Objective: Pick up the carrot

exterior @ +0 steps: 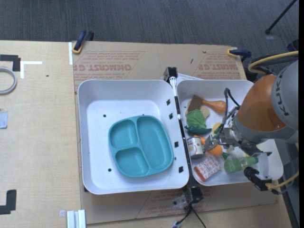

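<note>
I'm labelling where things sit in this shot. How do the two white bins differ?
The left bin holds a teal divided plate; the right bin holds a crowded heap of small items. The gripper reaches into the right bin, not the left. The arm covers part of the right bin; the left shows whole. Both are shallow and white.

Bright, even overhead light, soft shadows inside the white bins, perhaps slight edge blur.

Divided plate lies in left bin; carrot among clutter in right bin.
</note>
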You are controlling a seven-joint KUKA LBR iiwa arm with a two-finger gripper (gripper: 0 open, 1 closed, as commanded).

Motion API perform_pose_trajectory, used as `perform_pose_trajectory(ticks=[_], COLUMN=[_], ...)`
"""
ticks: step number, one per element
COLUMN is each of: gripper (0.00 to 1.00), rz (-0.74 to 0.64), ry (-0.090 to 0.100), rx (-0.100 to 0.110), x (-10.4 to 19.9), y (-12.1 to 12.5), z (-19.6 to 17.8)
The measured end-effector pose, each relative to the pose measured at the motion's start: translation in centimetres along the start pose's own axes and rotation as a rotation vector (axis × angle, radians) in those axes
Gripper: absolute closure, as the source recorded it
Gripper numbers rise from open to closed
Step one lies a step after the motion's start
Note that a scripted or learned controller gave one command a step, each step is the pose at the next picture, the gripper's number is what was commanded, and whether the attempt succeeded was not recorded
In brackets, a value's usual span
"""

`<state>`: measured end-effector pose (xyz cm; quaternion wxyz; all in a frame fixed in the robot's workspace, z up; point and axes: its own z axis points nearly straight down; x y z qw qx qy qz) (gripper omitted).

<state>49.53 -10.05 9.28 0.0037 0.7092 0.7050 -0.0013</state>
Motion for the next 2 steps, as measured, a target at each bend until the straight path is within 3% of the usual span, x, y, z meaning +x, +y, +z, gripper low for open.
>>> perform_pose_trajectory(ticks=[1,2], gripper=[1.00,1.00], rz=[-0.002,-0.017], ry=[0.006,0.007], rx=[0.002,0.003], x=[0.3,6.7], y=[0.1,-0.2], z=[-0.9,-10.0])
